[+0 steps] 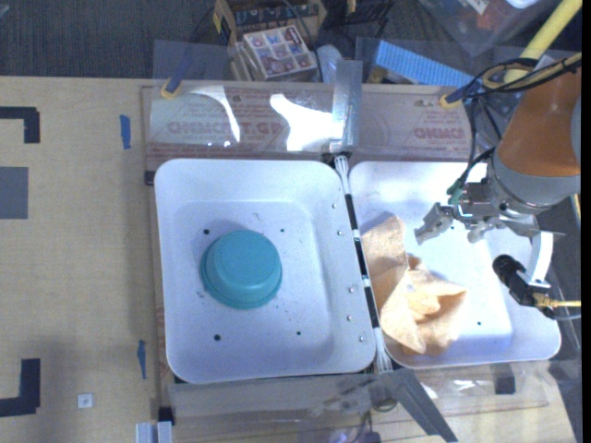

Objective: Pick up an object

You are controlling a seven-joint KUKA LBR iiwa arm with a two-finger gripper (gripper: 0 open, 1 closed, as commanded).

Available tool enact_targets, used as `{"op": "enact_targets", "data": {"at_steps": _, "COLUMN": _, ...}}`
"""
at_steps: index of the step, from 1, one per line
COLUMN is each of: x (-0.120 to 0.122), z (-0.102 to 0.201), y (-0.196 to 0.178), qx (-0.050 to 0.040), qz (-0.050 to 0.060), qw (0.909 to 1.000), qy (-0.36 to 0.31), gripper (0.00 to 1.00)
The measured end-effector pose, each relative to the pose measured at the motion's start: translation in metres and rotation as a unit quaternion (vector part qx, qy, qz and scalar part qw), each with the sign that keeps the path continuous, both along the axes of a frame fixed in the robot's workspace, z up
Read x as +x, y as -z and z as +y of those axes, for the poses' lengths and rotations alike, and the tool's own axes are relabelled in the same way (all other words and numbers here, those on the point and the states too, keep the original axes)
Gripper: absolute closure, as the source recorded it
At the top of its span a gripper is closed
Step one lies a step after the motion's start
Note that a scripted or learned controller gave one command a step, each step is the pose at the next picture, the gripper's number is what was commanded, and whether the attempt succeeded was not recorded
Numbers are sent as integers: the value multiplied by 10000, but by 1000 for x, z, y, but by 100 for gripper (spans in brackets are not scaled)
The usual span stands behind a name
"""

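Now: 1 teal bowl point(242, 268) L bin, 1 tan cloth point(411, 298) R bin; fingers point(430, 226) spread, nothing between.

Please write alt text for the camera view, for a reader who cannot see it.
The gripper hangs over the right bin, beside a crumpled tan cloth that lies against that bin's left wall. A teal bowl sits upside down in the left bin.

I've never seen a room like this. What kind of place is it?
Probably a robot lab: a robot arm reaches over two white bins, holding a teal bowl and tan cloth.
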State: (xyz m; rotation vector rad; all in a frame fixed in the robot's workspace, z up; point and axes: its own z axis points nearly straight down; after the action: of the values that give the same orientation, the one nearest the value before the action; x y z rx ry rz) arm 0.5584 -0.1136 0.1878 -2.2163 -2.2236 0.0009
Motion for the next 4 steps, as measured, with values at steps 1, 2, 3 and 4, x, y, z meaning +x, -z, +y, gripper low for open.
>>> {"op": "enact_targets", "data": {"at_steps": 1, "x": -4, "z": 3, "y": 92, "qx": -3, "qz": -19, "qw": 9978, "qy": -662, "gripper": 0}}
{"op": "enact_targets", "data": {"at_steps": 2, "x": -52, "z": 0, "y": 97, "qx": -8, "qz": -79, "qw": 9956, "qy": -930, "gripper": 0}}
{"op": "enact_targets", "data": {"at_steps": 3, "x": 26, "z": -1, "y": 97, "qx": -24, "qz": -84, "qw": 9880, "qy": -1541, "gripper": 0}}
{"op": "enact_targets", "data": {"at_steps": 4, "x": -4, "z": 5, "y": 97, "qx": -19, "qz": -79, "qw": 9881, "qy": -1539, "gripper": 0}}
